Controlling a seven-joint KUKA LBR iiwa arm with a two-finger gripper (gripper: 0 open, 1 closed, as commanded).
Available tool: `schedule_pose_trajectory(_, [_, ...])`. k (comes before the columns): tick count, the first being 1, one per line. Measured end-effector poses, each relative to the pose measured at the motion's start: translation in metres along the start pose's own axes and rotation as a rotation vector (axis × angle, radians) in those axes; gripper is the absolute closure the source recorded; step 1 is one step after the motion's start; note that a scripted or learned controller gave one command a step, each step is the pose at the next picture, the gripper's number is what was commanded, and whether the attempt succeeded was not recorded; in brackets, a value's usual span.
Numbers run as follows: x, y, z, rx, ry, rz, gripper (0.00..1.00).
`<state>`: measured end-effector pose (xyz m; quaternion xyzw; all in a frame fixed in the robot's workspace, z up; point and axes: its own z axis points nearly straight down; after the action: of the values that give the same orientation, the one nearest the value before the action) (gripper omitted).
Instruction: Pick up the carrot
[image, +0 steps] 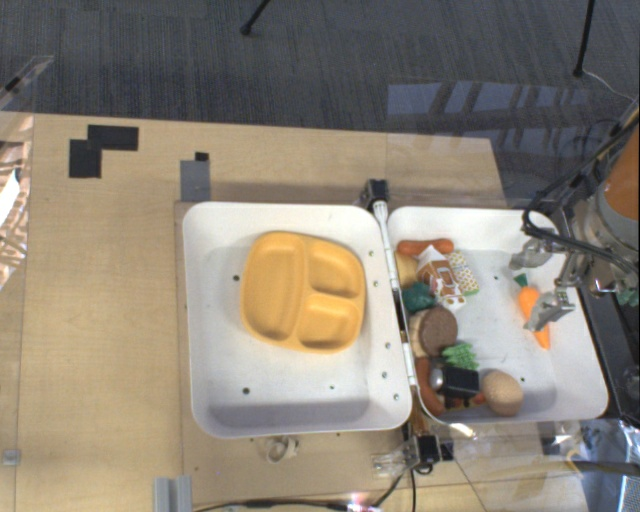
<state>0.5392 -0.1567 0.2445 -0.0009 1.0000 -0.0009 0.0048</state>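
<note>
Two white bins sit side by side: the left bin (205, 330) bears a yellow divided tray (302, 290), and the right bin (560, 385) holds toy foods heaped along its left wall. The carrot (530, 312) lies apart from that heap, near the right bin's right side. The gripper (541, 284) hangs over the carrot with its fingers spread, one on each side of it, and I cannot tell whether they touch it.

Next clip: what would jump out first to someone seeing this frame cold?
The big yellow divided tray in the middle of the left bin draws the eye first. Next, the heap of toy food crowded along the left wall of the right bin. Then the small orange carrot near that bin's right side, with the tool directly at it, reaching in from the right.
</note>
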Motion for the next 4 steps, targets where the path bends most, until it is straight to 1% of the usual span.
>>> schedule_pose_trajectory(1, [0.005,-0.035,0.111,-0.002,0.009,0.058,0.00])
schedule_pose_trajectory(2, [0.045,-0.049,0.153,0.004,-0.010,-0.075,0.00])
schedule_pose_trajectory(3, [-0.028,-0.047,0.155,-0.001,-0.007,0.385,0.00])
schedule_pose_trajectory(4, [-0.001,-0.017,0.154,0.001,-0.007,0.381,0.00])
